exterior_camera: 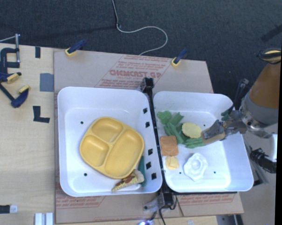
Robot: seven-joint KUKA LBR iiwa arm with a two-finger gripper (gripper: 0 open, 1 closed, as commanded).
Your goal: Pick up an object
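Whether the gripper (214, 134) is open cannot be told; cardboard (133, 74) print is unreadable.

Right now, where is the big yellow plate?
The yellow plate lies in the left bin, near its middle, with a slice of toy pizza just below its lower right edge.

A pale wooden bench (18, 146) under brown cardboard (133, 72) stands on dark carpet (56, 13) crossed by a white cable (135, 28).
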